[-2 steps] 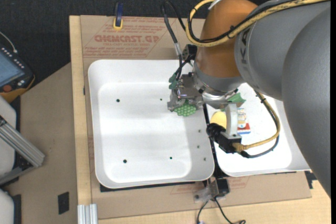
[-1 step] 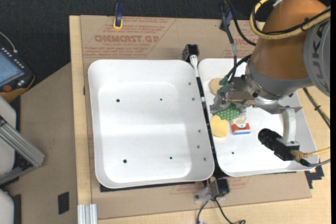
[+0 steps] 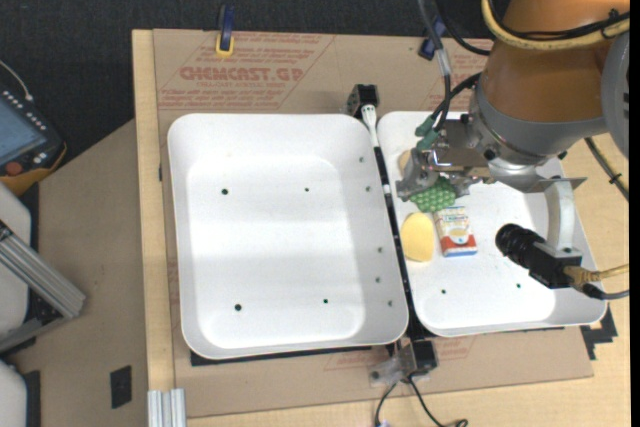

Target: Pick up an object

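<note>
cardboard sheet (image 3: 250, 65) | red print "CHEMCAST G.P"; smaller lines unreadable | small carton (image 3: 457, 233) | label illegible

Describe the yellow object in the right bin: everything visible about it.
The yellow object is a small, rounded, egg-like lump, pale yellow and smooth with a matte look, possibly foam or plastic. It lies on the floor of the right bin, close to the divider between the two bins. A small red and white carton sits right beside it, touching or nearly so. A green dotted item lies just above it, under the end effector, which hangs above and does not hold it.
</note>
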Controlling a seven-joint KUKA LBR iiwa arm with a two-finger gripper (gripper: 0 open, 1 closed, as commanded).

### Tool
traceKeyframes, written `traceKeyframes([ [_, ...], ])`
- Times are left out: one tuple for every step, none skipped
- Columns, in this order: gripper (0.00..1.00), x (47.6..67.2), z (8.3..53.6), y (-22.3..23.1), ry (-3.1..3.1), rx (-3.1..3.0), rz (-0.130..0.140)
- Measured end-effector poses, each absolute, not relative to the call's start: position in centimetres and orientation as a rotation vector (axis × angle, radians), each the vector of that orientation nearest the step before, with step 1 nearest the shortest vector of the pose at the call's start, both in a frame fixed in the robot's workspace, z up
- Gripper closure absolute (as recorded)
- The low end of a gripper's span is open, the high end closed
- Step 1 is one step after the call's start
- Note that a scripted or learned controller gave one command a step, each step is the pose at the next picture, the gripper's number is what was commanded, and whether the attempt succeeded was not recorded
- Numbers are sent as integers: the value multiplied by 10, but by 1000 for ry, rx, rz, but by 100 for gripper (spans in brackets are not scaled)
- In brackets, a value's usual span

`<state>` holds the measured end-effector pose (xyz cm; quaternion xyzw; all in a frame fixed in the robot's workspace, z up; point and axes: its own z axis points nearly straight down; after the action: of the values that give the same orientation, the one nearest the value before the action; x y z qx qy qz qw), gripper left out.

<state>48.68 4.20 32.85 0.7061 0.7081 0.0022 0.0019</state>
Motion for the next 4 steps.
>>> traceKeyframes([
  [100,505,376,80,2224,2213,10],
  [100,477,315,58,2222,2229,-11],
  [100,480,464,125,2226,2205,28],
  [100,480,465,122,2222,2218,3],
])
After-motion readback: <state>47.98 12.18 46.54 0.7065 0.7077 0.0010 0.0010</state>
